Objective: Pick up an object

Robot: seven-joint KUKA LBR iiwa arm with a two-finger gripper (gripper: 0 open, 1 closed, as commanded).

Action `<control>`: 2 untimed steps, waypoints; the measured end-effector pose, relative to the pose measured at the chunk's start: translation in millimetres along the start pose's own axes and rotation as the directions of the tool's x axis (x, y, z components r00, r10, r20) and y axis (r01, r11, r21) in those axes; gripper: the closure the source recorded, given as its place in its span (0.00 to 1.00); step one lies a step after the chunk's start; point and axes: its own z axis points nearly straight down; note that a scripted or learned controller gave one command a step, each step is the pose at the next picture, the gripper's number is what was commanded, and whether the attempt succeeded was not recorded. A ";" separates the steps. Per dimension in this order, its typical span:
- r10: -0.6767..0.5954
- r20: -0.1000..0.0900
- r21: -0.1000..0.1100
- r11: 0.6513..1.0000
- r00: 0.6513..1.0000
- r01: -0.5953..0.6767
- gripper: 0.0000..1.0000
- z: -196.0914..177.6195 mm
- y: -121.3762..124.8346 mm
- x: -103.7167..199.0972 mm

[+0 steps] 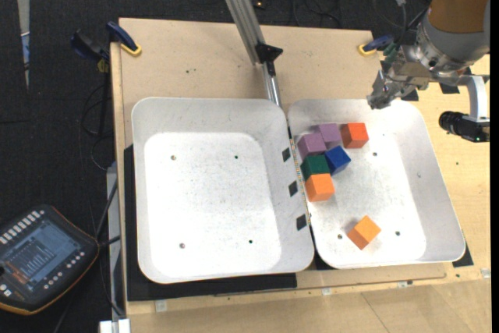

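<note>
Several small cubes lie in the right bin [437, 191]. A cluster sits near its left wall: two purple cubes [320, 139], an orange-red cube [355, 134], a blue cube [337, 159], a green cube [315, 165] and an orange cube [320, 186]. Another orange cube [363, 232] lies alone nearer the front. My gripper [380, 99] hangs over the bin's far rim, to the right of and beyond the cluster, with nothing seen between its fingers.
The left bin [156, 168] stands beside the right one. A metal pole [242, 4] slants down to the gap between the bins. Clamps [125, 39] sit at the board's far corners. A teach pendant [39, 257] lies at the lower left.
</note>
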 end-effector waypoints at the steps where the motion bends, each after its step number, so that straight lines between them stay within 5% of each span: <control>1: 0.000 0.000 0.001 1.000 1.000 0.000 1.00 14.7 -12.8 44.6; 2: -0.001 -0.001 0.002 1.000 1.000 0.001 1.00 25.9 -20.1 104.8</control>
